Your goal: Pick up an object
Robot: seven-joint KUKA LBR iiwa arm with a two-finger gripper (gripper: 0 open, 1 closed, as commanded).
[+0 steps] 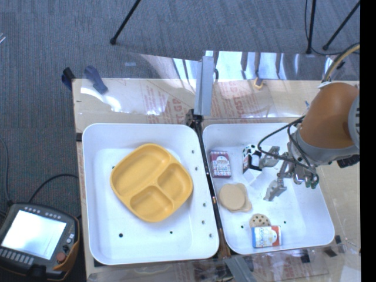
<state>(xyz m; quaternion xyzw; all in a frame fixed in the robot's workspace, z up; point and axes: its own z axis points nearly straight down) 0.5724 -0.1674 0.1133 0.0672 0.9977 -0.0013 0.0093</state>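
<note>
— So, what could go wrong?

— My left bin holds just the yellow tray. In the right bin, small things crowd: red box, cookie, blue packet. I might pinch two or graze one.

— Your pose?

— Reaching in from three o'clock, wrist dropped; my tool hangs released, grasping nothing, at the cookie's three o'clock.
</note>
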